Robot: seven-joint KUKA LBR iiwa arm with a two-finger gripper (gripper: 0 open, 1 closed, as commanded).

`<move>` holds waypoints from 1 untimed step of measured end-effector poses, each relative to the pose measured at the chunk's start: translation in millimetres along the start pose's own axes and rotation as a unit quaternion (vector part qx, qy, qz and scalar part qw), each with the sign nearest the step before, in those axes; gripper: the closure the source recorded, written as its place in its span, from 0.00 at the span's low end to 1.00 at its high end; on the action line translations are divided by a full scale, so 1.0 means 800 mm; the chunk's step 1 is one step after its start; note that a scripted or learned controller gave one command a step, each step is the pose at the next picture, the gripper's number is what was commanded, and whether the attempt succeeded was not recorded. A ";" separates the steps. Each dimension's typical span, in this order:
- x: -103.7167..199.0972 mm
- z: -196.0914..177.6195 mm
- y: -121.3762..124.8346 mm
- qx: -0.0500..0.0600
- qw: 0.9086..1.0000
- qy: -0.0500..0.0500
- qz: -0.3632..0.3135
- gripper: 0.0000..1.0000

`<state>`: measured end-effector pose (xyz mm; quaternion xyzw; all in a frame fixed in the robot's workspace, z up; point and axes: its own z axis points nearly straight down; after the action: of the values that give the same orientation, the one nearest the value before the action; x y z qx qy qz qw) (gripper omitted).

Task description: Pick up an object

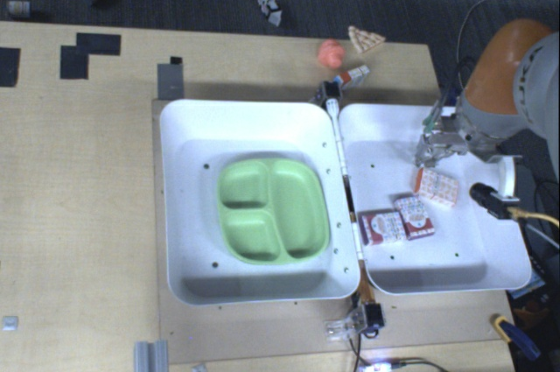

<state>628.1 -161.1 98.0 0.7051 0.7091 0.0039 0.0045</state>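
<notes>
My gripper [431,153] hangs over the right bin [385,129], just above an orange-and-white checkered packet [437,188]. Its fingertips point down toward the packet's upper edge with nothing between them. Below the packet lie a small red-and-white carton [415,217] and a dark red carton [381,228], touching each other. The left bin [188,143] holds a green divided tray [271,208].
Behind the bins, on the bench, lie a pink ball [331,53], a wedge-shaped toy [366,38] and a small orange-tipped tube [348,79]. The right half of the right bin is taken up by my arm [512,86].
</notes>
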 end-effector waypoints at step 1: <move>0.000 0.000 0.000 0.000 1.000 0.000 0.000 0.00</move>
<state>628.0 -161.1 98.0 0.7051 0.7091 0.0038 0.0044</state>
